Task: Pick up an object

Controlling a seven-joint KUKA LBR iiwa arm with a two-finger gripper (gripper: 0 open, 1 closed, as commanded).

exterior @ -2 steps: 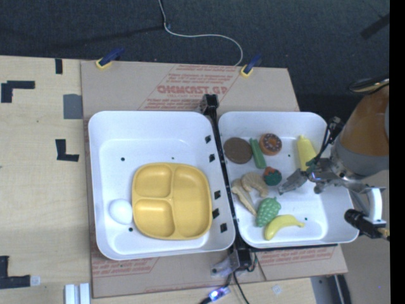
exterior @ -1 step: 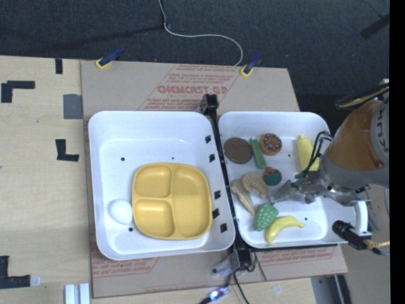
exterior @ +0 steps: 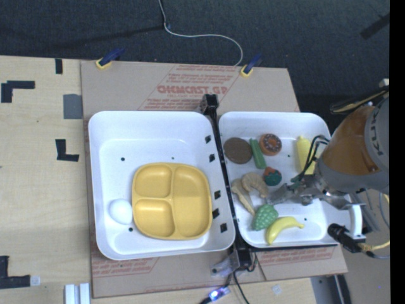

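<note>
The object to pick up could be any of the toys in the right bin (exterior: 316,126), and the closest ones sit right around the gripper (exterior: 283,195). The gripper is low in that bin, reaching in from the grey arm (exterior: 354,163). I cannot tell how wide it is, and I see no toy caught in it, so my guess is nothing is picked yet. Just below it lies the green bunch of grapes (exterior: 265,216), and next to that, a bit lower and to the right, the yellow banana (exterior: 284,227). Just to its left is a tan toy (exterior: 248,189), and just above it a small green and red toy (exterior: 273,176). Farther up are a brown disc (exterior: 238,149), a green stick (exterior: 257,154), a round orange toy (exterior: 271,144) and a yellow piece (exterior: 303,152). Far off to the left, in the left bin (exterior: 104,128), rest a yellow tray (exterior: 171,201) and a white ball (exterior: 120,211). What could go wrong? The toys are packed close — the gripper might bump one and push it away, or nip two at once. The banana and grapes are round and smooth, so they may slip out — a grab on an edge would not hold.
</note>
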